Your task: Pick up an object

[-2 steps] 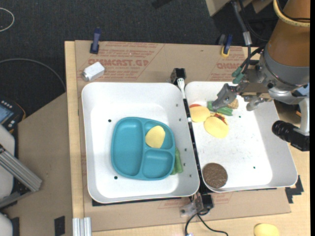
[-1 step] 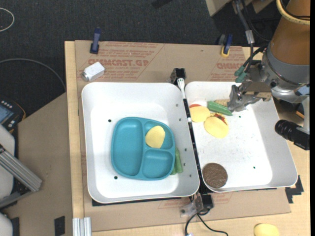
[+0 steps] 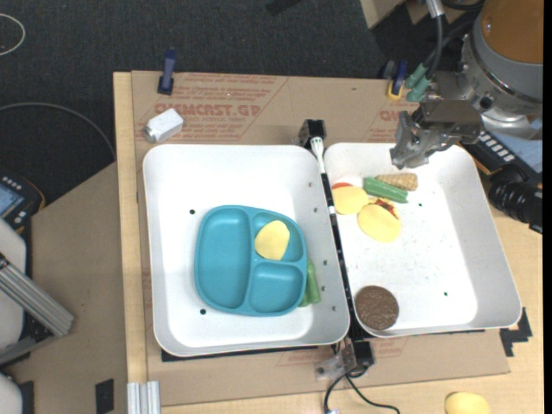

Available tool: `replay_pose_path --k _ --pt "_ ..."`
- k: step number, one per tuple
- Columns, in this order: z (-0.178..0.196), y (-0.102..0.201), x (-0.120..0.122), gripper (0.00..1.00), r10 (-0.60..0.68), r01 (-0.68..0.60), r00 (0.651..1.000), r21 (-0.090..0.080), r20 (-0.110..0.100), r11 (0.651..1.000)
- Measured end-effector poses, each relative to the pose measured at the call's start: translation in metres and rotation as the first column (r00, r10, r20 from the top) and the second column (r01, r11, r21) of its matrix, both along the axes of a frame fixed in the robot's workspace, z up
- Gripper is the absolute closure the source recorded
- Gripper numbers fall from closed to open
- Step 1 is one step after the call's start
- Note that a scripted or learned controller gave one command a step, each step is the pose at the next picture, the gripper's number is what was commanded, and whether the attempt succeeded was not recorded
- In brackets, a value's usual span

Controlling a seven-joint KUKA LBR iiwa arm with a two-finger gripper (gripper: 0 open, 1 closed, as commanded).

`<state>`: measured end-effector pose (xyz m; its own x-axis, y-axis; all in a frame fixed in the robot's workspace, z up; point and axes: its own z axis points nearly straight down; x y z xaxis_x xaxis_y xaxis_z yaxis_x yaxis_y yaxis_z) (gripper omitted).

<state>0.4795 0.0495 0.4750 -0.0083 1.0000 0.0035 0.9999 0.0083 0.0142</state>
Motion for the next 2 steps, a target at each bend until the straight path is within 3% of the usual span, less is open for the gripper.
replay_pose_path --k 2 --pt "0.015 -0.003 0.002 1.0 -0.005 0.005 1.0 -0.005 -0.005 1.0"
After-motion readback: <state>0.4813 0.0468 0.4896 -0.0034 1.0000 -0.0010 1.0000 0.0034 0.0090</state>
